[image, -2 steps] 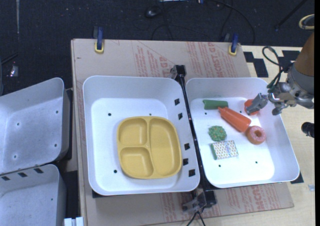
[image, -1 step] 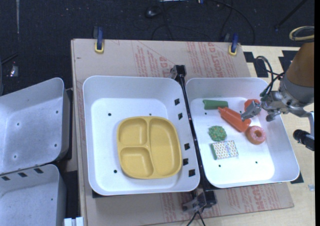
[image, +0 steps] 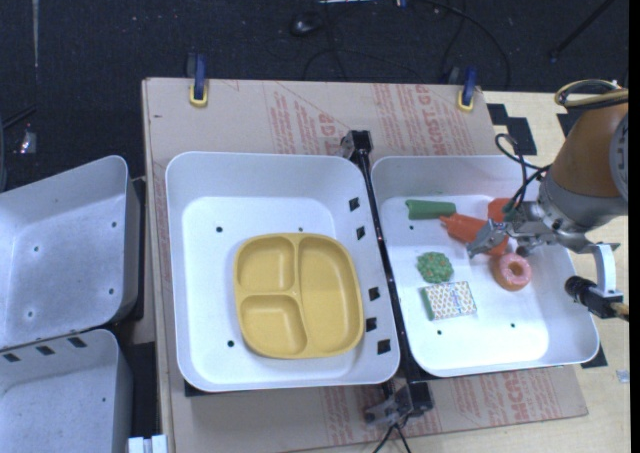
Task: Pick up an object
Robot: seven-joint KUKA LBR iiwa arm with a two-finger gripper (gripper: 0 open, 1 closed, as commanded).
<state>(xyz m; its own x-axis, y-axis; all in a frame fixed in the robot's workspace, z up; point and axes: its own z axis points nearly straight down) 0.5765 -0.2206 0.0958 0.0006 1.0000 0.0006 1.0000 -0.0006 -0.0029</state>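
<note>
**Gripper low in the right bin, among small toy foods**

Faintly, red printed lettering runs across the brown board [image: 340, 116] under both bins, upside down from this camera and too broken up by the bins to read with any confidence. Black tape squares mark the inner walls of the left bin [image: 200, 191].

That left bin holds a yellow plate [image: 298, 295] with three compartments, lying flat near the bin's centre.

The right bin [image: 480, 346] carries the loose things. Taking the middle of that bin as the clock's centre: a green pod-shaped piece [image: 430, 208] lies at twelve o'clock; an orange carrot-like piece [image: 462, 227] sits just below it, toward one o'clock; a round, bumpy green piece [image: 434, 266] is near the centre, slightly toward nine; a small patterned rectangular packet [image: 449, 299], pale with a green edge, lies at six o'clock; a pink ring donut [image: 514, 272] rests at three o'clock. A second orange-red piece [image: 499, 209] shows at two o'clock, partly hidden by the arm.

The gripper [image: 497, 239] is down in the bin between the carrot-like piece and the donut, just beside both. Whether its fingers are spread or closed cannot be told, and nothing is visibly held between them. The grey arm with its orange band [image: 590, 156] comes in from three o'clock.
</note>
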